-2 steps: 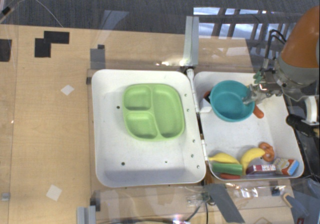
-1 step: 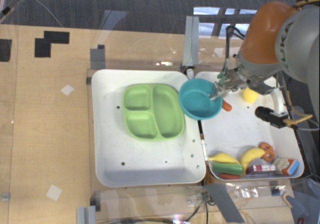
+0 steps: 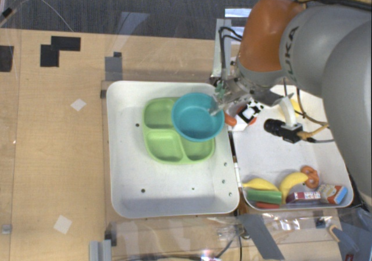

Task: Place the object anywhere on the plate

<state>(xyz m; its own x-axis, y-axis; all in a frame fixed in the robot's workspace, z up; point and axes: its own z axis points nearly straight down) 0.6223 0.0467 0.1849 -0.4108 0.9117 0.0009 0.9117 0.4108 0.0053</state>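
Where the jaws pinch its three-o'clock rim, blue bowl tilted over green plate, upper right compartment.

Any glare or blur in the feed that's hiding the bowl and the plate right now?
Camera view: the blue bowl and green plate are evenly lit and readable; the tool at the bowl's right rim is blurred, so its grip is unclear. Bright washout hits the right bin near the arm, and the clear sheeting at the bottom edge glints.
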